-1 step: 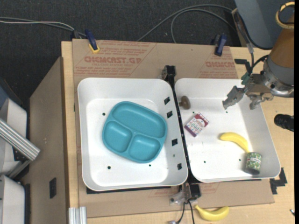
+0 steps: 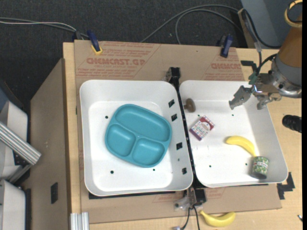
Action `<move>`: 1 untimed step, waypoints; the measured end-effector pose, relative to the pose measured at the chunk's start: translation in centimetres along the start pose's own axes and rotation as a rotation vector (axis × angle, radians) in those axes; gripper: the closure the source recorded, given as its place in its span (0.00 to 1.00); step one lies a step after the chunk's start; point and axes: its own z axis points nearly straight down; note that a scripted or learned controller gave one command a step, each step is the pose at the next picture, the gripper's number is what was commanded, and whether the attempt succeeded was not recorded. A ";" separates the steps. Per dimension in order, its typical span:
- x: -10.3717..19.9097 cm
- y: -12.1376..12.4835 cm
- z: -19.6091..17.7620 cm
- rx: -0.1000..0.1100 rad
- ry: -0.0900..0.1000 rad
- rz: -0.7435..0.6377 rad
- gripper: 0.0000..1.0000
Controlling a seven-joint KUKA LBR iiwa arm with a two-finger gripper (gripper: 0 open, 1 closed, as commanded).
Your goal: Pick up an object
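**Tool open above the right bin's far corner**

The tool (image 2: 249, 99) hangs over the far right corner of the right bin (image 2: 218, 174), at the end of the grey arm (image 2: 290, 61) that comes in from the right. Its two fingers (image 2: 238, 98) are spread apart with nothing between them. No object touches them.

The right bin carries four loose things. A yellow banana (image 2: 241, 143) lies on the bin floor toward the near right, well apart from the tool. Just beside the banana's near end, in the near right corner, stands a small can with a green label (image 2: 259, 166). Near the bin's left wall lies a small packet with a red and white face (image 2: 201, 127), tilted. Beyond it, close to the divide between the bins, sits a small brown lump (image 2: 190, 105); what it is cannot be told.

The left bin (image 2: 93, 174) holds a teal divided plate (image 2: 138, 135) with three compartments, lying flat near the middle.

Both bins rest on a brown cardboard sheet (image 2: 120, 54) spread over the surface. A second banana (image 2: 218, 218) lies outside the bins at the near edge.
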 end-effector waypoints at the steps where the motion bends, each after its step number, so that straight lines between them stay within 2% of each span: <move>1: 0.5 0.2 4.3 0.004 0.001 0.000 0.00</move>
